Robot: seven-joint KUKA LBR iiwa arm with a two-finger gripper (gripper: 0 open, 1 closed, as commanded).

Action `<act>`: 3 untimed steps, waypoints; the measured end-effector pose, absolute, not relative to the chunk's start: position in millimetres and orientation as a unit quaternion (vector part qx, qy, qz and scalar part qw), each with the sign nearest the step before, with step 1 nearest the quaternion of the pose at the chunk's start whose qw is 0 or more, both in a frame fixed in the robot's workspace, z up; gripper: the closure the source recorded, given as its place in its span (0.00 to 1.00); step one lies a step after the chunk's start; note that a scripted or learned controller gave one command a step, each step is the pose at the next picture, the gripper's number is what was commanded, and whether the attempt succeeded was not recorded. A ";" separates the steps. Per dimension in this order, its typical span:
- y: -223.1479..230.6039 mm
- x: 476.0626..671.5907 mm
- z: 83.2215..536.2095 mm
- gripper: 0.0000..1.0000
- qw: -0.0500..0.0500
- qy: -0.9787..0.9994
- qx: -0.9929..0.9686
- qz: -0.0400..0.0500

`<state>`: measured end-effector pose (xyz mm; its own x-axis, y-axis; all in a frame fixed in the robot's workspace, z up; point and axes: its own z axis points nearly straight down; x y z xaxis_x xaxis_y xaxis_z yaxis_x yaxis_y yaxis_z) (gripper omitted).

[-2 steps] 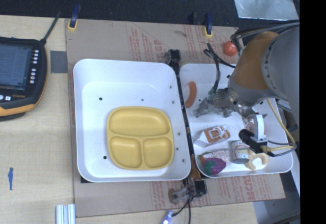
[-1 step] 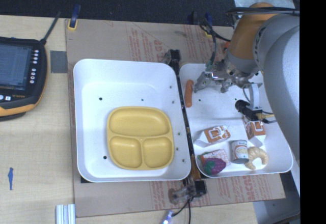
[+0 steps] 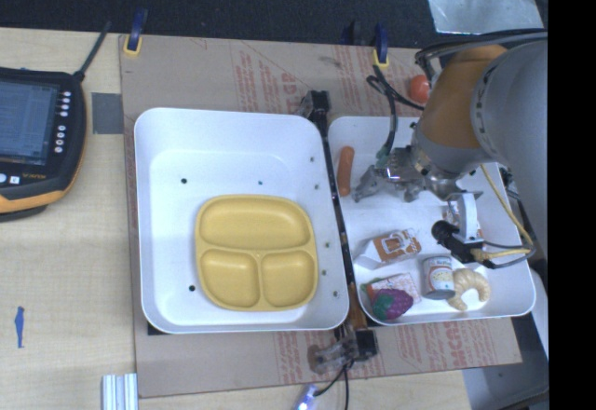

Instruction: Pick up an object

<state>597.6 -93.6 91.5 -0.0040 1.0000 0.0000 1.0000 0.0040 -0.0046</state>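
Observation:
My gripper [image 3: 386,186] hangs low over the far left part of the right bin [image 3: 521,306], with the grey arm and its orange band behind it to the right. Its two metal fingers [image 3: 365,187] stand apart and I see only white bin floor between them, so it is open and holds nothing. A small sausage [image 3: 345,170] lies just left of the fingers, close to the bin's left wall. Nearer the front lie a snack packet [image 3: 396,246], a small can [image 3: 436,276], a croissant [image 3: 470,288] and a purple fruit [image 3: 393,304].
The left bin [image 3: 158,147] holds a yellow divided plate [image 3: 256,252]. A red ball [image 3: 419,88] sits beyond the right bin, partly behind the arm. A tablet [image 3: 33,138] lies at the bench's far left. Cables [image 3: 507,254] trail from the wrist over the right bin.

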 end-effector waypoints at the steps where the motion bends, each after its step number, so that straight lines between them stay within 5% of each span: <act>1: -91.8 521.3 91.1 0.00 0.002 -0.709 -0.705 0.002; 2: -98.7 533.6 91.6 0.00 0.001 -0.709 -0.705 0.001; 3: -125.5 600.6 92.0 0.00 0.001 -0.709 -0.705 0.001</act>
